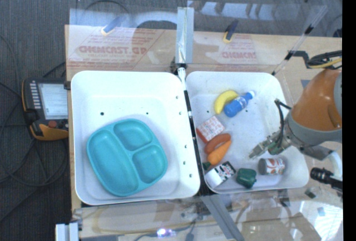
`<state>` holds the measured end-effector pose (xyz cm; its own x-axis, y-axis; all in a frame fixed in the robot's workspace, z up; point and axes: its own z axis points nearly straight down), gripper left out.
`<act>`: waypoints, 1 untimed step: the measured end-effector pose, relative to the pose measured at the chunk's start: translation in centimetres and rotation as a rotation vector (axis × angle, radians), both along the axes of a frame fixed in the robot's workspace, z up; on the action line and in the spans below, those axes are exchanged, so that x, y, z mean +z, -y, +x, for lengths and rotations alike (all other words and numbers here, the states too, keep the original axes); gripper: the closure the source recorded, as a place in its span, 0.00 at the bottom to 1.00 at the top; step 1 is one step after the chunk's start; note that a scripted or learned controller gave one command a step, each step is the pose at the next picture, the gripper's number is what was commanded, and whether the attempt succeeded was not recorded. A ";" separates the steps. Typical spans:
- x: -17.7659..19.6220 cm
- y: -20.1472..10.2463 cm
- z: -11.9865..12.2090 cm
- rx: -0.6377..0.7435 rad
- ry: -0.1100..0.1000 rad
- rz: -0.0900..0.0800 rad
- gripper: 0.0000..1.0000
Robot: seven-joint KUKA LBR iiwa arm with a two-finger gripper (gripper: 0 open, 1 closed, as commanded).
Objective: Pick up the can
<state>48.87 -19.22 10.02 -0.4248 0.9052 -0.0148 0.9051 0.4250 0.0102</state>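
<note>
Gripper (266, 147) hangs low over the right bin (261, 79), just above the can (271, 166); whether it is open or closed I cannot tell. That can lies on its side near the bin's front right corner, beside a dark green object (246, 178), probably where it rolled. A teal divided plate (127, 155) sits in the left bin (89, 95). Grey carpet (33, 23) surrounds the bench.
</note>
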 end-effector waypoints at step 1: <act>0.0 0.0 0.0 0.000 0.000 0.000 0.00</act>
<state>48.86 -19.21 10.02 -0.4250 0.9051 -0.0144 0.9051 0.4251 0.0101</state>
